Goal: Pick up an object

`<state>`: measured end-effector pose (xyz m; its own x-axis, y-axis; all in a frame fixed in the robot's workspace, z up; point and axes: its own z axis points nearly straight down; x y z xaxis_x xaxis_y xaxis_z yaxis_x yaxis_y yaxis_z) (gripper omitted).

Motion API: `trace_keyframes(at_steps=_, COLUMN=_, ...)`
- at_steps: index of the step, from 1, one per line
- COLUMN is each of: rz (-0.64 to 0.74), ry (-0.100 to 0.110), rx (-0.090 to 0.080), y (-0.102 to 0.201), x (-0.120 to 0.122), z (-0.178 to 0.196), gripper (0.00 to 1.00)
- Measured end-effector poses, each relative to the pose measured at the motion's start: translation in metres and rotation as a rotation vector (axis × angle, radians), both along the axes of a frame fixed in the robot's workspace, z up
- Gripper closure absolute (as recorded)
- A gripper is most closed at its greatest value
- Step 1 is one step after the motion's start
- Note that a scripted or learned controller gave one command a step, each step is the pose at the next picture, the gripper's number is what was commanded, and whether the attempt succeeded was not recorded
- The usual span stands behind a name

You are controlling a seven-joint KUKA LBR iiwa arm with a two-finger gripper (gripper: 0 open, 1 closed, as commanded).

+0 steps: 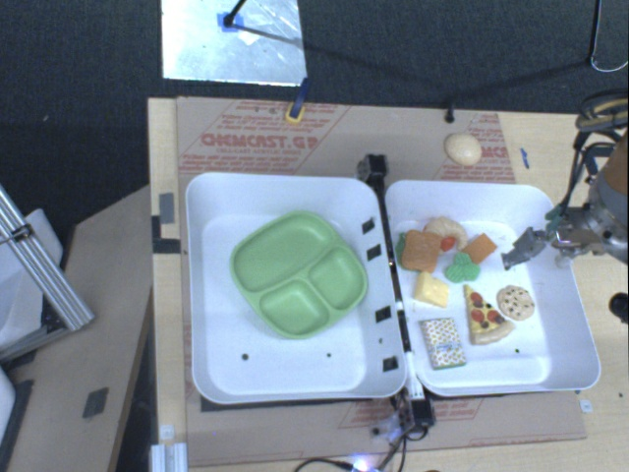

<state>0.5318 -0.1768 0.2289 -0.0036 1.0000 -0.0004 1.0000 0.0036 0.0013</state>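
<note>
Gripper (518, 254) hung over right bin (565, 357), near its right wall, above toy food; nothing seen btwn fingers, opening can't be told at this res. Candidates clustered mid-bin, so approach from right looked sensible. Cookie (515, 303) nearest: flat, round, speckled. Pizza slice (483, 316) beside it: flat wedge. Cheese cube (430, 289) blocky. Left bin held green divided plate (299, 274), smooth plastic.

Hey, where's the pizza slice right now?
The pizza slice lies in the right bin, toward its front, between the cookie on its right and the cheese on its left.
</note>
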Motion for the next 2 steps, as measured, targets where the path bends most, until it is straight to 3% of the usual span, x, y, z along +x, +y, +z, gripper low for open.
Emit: trace_keyframes(at_steps=2, rz=-0.003, ry=0.002, rx=0.001, y=-0.011, x=0.007, z=-0.101, gripper=0.0)
